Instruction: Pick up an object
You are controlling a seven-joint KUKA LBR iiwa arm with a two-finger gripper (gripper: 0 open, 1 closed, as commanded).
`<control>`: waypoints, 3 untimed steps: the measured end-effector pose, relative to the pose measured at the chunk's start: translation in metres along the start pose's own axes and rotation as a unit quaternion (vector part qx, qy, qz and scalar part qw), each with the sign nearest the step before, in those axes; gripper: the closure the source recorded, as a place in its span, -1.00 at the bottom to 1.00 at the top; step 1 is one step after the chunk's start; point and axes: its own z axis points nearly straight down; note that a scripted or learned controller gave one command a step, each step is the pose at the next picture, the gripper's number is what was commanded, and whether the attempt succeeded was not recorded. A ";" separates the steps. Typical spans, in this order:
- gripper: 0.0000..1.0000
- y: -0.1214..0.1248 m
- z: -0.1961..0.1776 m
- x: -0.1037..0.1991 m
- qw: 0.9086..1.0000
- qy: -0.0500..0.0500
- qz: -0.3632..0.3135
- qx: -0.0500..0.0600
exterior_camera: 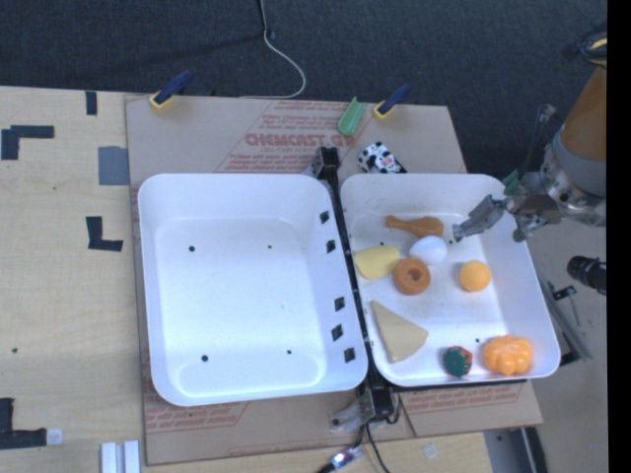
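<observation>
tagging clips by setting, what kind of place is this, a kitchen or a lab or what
Most likely a robotics lab test bench, not a kitchen. Two shallow white bins sit on cardboard clamped to a wooden bench, the right bin holds toy food such as a small doughnut, and the claw hangs over it.

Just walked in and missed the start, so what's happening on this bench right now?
A grey robot arm with an orange band reaches in from the right, its gripper hovering over the far side of the right white bin. It holds nothing yet. Below it lie toy foods: a brown drumstick, a white ball, a brown ring doughnut, an orange ball, a pale yellow wedge and others. The left white bin sits alongside.
</observation>
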 end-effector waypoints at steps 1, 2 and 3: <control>-1.00 0.000 0.142 0.065 1.000 0.003 -0.002 0.007; 1.00 0.003 0.124 0.060 1.000 0.001 -0.001 0.001; 1.00 -0.003 0.128 0.024 1.000 0.000 0.001 0.000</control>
